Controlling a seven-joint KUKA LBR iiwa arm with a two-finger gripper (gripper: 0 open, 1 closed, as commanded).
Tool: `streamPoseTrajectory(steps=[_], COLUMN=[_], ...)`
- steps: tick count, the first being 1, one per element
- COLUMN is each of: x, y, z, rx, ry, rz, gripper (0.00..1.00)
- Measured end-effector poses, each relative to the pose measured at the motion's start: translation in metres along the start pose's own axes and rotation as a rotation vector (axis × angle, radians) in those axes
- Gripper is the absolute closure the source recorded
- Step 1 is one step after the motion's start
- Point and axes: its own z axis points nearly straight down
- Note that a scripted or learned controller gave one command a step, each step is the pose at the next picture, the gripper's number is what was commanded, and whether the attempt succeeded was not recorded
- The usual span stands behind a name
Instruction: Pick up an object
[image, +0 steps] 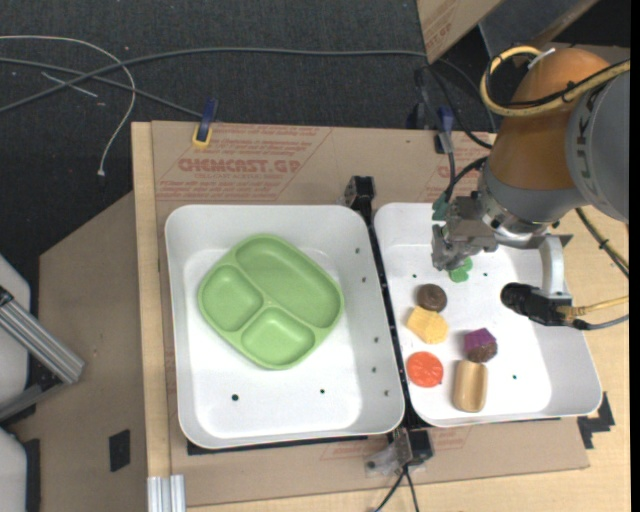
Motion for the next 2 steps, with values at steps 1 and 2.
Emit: streamPoseTrajectory(steps=[1,2], x=[0.057,0.105], y=[0.025,0.048], z=[-0.005,0.009], rx=[0.0,0.001], ry=[0.002,0.0], rz=[-0.002,0.0], gripper=[1.0,1.0])
